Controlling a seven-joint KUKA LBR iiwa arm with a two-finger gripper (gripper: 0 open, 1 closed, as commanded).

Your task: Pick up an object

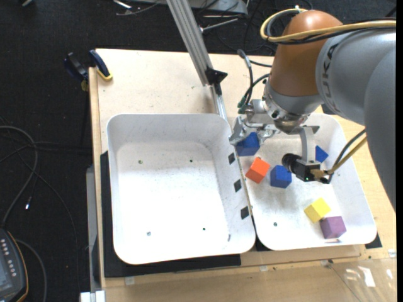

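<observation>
Arm: I see the grey KUKA arm (352,61) reaching in from the right, its orange band (302,49) sitting above the right bin.
Gripper: my gripper (252,134) hangs low over the far left part of the right bin (359,187), close to that bin's left wall. I cannot tell how it is set, nor whether it has hold of anything; the wrist hardware hides that part.
Blue block at gripper: one blue block (249,144) lies right under the gripper, partly covered by it, in the far left corner of the right bin.
Orange block: an orange block (257,170) sits in the right bin, just nearer the camera than the blue block at the gripper.
Second blue block: another blue block (281,177) rests just beside the orange block, on its right.
Third blue piece: a small blue piece (321,154) shows behind the black fitting with cables (302,167), toward the right bin's right side.
Yellow block: a yellow block (317,210) lies toward the near right corner of the right bin.
Purple block: a purple block (332,226) touches the yellow block, nearer the right bin's near rim.
Left bin: the left bin (119,137) lies alongside the right bin, their rims meeting.
Desk: the wooden desk (151,80) carries both bins; a blue and yellow clamp (94,65) sits at its far left corner, well apart from the right bin.
</observation>
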